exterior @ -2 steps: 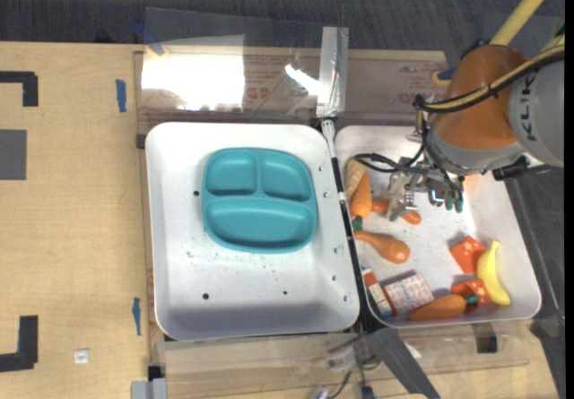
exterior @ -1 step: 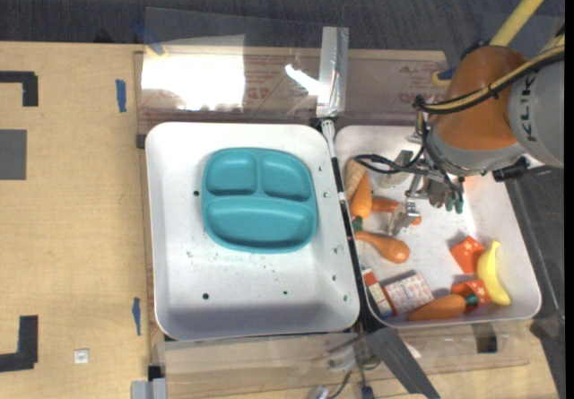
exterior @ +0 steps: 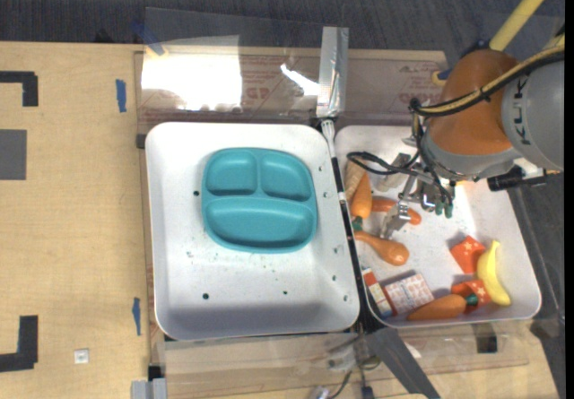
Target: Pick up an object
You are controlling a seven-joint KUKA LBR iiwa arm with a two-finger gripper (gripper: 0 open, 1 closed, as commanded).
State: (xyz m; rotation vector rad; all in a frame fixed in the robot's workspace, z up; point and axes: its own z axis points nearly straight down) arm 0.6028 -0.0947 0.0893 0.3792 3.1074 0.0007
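The grey arm (exterior: 502,119) reaches in from the right, tool (exterior: 401,212) pointing down.

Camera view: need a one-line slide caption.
KUKA arm's gripper lowered into the right bin among toy food, near a drumstick; teal divided plate sits in the left bin.

The gripper (exterior: 404,209) hangs over the right bin (exterior: 525,285). Just below it lies a drumstick (exterior: 387,248); lower still, a box (exterior: 402,292). Lower right of it sits a banana (exterior: 494,273). Far to its left, a divided plate (exterior: 260,198) lies in the left bin (exterior: 170,236).
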